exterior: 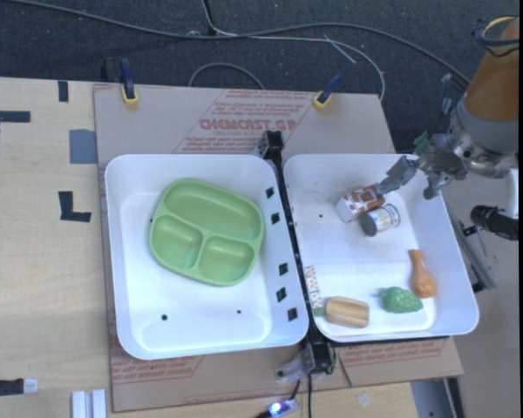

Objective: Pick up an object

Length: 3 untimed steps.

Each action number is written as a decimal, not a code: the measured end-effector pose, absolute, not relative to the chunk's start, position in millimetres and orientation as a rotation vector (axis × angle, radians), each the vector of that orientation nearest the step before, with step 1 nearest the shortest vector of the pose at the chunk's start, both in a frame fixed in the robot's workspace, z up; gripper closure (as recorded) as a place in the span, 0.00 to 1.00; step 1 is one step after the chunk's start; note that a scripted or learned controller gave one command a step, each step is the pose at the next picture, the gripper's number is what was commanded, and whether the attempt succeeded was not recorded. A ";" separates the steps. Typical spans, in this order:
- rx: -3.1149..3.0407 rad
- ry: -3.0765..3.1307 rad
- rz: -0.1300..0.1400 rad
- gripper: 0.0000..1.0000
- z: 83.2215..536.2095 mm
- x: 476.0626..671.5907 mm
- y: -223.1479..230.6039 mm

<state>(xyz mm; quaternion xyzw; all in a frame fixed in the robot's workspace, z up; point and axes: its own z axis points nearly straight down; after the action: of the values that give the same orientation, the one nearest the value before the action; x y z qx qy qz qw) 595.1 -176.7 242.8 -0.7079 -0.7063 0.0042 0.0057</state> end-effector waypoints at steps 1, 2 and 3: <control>-2.220 -2.222 0.002 0.00 250.5 597.6 -176.3; -2.216 -2.220 0.007 0.00 197.5 594.3 -165.8; -2.218 -2.219 0.008 0.00 149.6 591.2 -173.5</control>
<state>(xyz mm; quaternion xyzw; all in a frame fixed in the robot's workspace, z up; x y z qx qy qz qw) 591.2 -173.5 149.6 -0.7071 -0.7071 0.0026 0.0020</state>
